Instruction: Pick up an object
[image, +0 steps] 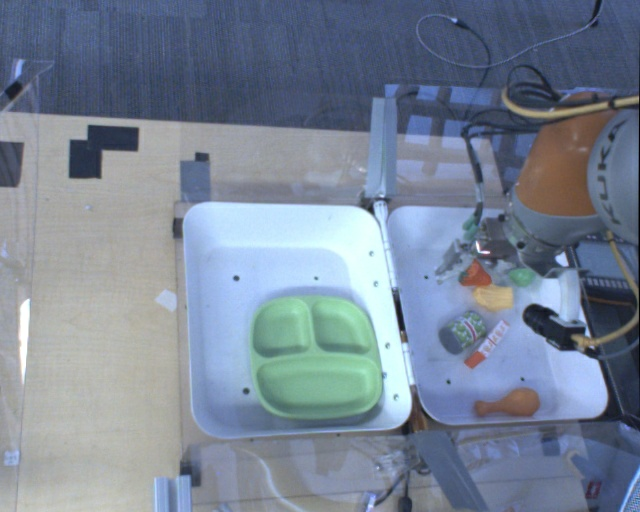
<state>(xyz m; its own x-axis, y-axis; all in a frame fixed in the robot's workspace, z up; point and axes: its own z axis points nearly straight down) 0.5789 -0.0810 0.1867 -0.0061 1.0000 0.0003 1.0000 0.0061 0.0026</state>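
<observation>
jaws (462, 255) low in right bin (420, 300), spread apart, holding nothing | risk: orange piece (476, 275) and yellow piece (493, 297) touch; closing may nudge both; grasp slips

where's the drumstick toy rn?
The brown drumstick lies in the right bin, near its front edge, just below the red-and-white tube and the small green can.
</observation>
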